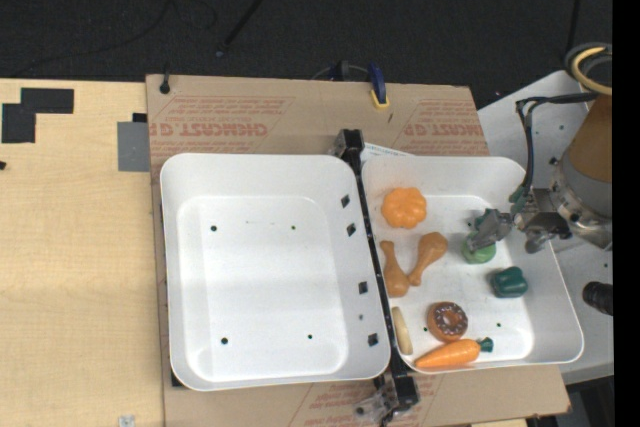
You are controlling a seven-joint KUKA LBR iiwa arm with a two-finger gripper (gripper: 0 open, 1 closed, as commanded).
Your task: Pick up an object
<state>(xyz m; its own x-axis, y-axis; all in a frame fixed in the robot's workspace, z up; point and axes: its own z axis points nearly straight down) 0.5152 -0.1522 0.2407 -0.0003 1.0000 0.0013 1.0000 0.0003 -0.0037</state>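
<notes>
The right bin [555,340] holds an orange pumpkin-like toy [404,207], two tan drumstick shapes [428,253] [392,270], a chocolate doughnut [447,319], a carrot [450,354], a pale stick [401,329], a dark green block [508,282] and a light green round piece [479,252]. My gripper [487,230] reaches in from the right and sits directly over the light green piece, its grey fingers pointing down onto it.
The left bin [190,215] lies beside the right one, joined by a black divider strip [362,245]. Cardboard [260,115] lies under both bins. The arm's body [590,175] stands at the right edge.
</notes>
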